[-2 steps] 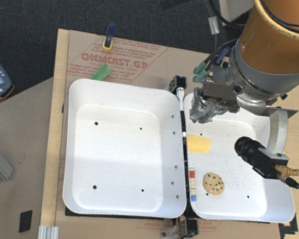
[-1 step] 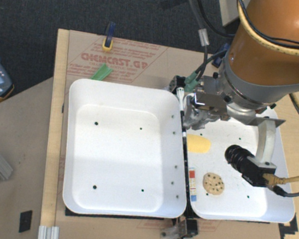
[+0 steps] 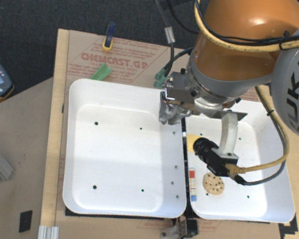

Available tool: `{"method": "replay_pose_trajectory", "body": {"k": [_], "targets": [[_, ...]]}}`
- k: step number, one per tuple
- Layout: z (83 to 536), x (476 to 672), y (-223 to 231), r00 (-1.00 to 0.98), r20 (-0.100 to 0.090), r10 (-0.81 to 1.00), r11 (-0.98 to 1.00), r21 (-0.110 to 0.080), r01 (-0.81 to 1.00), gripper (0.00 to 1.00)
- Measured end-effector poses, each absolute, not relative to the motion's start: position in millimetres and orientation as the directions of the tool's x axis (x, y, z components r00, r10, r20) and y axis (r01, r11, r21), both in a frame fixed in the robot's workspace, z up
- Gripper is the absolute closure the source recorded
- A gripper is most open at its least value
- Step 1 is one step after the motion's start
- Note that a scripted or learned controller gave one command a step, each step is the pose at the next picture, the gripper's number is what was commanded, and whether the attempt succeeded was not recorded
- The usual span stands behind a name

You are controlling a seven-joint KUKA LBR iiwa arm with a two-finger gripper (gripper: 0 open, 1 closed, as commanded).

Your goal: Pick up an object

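Gripper [image 3: 171, 112] low over the seam where the two shallow white plastic bins meet, nothing visibly held.

Whether the gripper is open or closed cannot be told, because the grey wrist and its orange band [image 3: 245, 30] hide most of it. The likeliest target, a round tan disc with dark spots [image 3: 213, 184], lies on the right-hand bin's floor [image 3: 260, 176], nearer the camera than the gripper and well apart from it. A flat yellow, red and blue card [image 3: 191, 178] lies closer, tight against the divider. My judgement is that a descent from here could land on the bin rims and close on air. The card, flat and hugging the wall, may offer no edge, and the thin disc may slide away under a slightly offset grasp.
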State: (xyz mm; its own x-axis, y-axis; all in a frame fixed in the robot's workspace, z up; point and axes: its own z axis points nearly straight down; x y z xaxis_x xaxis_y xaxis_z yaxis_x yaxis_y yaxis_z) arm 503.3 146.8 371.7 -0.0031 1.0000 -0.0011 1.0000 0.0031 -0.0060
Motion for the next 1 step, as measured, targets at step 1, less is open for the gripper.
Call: {"method": "replay_pose_trajectory", "body": {"k": [1], "targets": [[374.3, 502.8, 144.8, 0.000, 0.000, 1.000, 0.000, -0.002, 1.000, 0.00]]}}
